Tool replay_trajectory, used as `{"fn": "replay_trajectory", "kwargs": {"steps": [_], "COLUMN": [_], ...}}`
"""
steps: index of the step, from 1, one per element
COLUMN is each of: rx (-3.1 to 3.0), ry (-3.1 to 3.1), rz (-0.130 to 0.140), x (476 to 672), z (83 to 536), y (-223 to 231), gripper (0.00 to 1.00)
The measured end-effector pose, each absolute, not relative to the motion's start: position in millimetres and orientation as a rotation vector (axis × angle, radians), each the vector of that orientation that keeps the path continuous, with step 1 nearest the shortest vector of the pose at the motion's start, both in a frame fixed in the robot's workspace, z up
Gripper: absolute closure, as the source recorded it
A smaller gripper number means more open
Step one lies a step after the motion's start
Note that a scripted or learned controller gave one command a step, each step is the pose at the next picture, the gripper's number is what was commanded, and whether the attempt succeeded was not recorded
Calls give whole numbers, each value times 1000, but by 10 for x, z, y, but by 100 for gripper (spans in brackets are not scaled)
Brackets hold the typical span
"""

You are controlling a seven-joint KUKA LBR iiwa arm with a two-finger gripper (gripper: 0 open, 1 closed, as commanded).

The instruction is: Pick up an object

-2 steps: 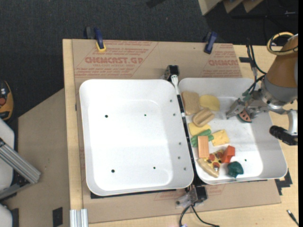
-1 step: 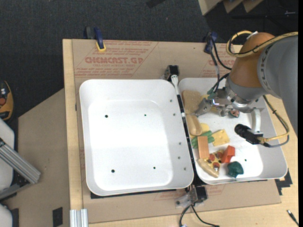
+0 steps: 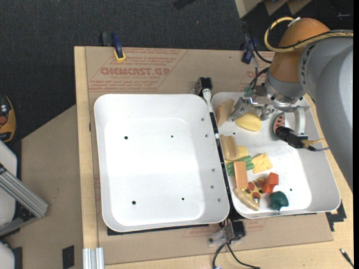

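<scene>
Our gripper (image 3: 253,106) hangs over the right bin's (image 3: 314,192) far end, just above a pale yellow lump (image 3: 249,123) — we judge it light, smooth, perhaps slippery, best pinched across its narrow middle — grip state unclear.

Robotics lab: clamped cardboard bench (image 3: 168,66), twin white bins (image 3: 112,150), cables (image 3: 235,259).

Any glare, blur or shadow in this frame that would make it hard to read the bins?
Camera view: even light; the left bin is bright white, nearly washed out. The arm at the right edge looks soft. The gripper partly overlaps the yellow piece, so contact is unclear.
</scene>
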State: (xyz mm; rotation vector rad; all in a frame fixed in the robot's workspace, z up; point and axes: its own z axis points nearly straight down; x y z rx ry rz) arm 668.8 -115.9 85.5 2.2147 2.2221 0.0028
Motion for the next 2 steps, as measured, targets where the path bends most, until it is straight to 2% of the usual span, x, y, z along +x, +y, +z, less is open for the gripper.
{"fn": "replay_trajectory", "kwargs": {"steps": [1,2], "rx": [2214,2222], "ry": [2219,2215], "rz": [6,0], "x": [6684,6663], "z": [977,846], "y": [-1160,-1698], "gripper": [100,100]}}
